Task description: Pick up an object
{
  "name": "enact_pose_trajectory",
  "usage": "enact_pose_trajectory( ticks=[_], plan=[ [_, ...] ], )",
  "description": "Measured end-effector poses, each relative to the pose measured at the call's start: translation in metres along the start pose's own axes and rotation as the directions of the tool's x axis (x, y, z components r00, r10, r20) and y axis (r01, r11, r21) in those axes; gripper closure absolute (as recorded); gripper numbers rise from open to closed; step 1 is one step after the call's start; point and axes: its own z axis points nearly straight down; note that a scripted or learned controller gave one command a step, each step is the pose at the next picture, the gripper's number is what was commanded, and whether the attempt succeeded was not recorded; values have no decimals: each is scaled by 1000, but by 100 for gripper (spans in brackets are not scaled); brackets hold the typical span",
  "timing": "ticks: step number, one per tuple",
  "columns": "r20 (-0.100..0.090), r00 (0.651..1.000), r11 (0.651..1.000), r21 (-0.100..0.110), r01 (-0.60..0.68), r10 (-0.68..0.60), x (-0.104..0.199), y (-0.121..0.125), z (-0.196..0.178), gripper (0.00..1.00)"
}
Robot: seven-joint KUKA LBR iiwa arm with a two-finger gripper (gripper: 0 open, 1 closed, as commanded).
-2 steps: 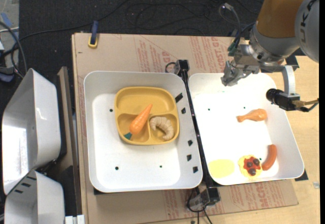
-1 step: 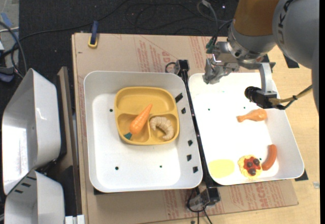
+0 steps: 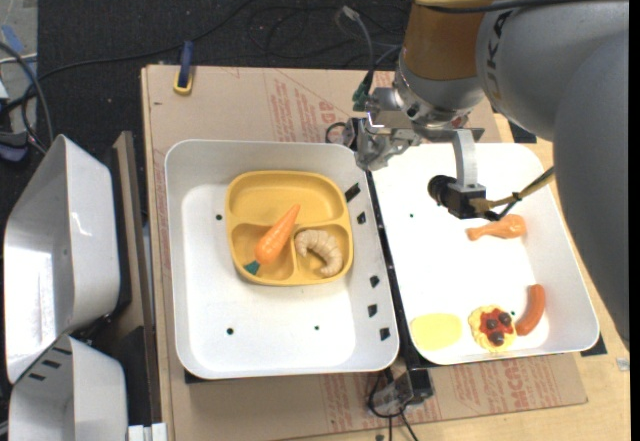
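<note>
Yellow plastic marks the divided plate (image 3: 290, 191) in the left bin (image 3: 200, 309), where a carrot (image 3: 277, 234) and a pale curled piece (image 3: 322, 251) lie in neighbouring compartments. In the right bin (image 3: 440, 269) we see an orange piece (image 3: 497, 228) near the middle, and along the near edge a yellow disc (image 3: 437, 331), a small tart (image 3: 491, 325) just beside it and a sausage (image 3: 530, 309). The gripper (image 3: 372, 141) hangs at the far edge, about where the two bins meet, well apart from all of these. We see nothing held in it, and we cannot tell whether it is open or closed.

We judge the task to be at the approach step, with no object yet chosen by contact. The next move calls for settling on one target, perhaps the orange piece as the nearest loose thing, centring above it, then coming down with the jaws spread wide enough to straddle it
</note>
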Motion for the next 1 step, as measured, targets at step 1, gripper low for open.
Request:
enact_pose_trajectory(
  ticks=[1],
  plan=[
    [1,1000,1000,0,-1,1,44,5,17,100]
  ],
)
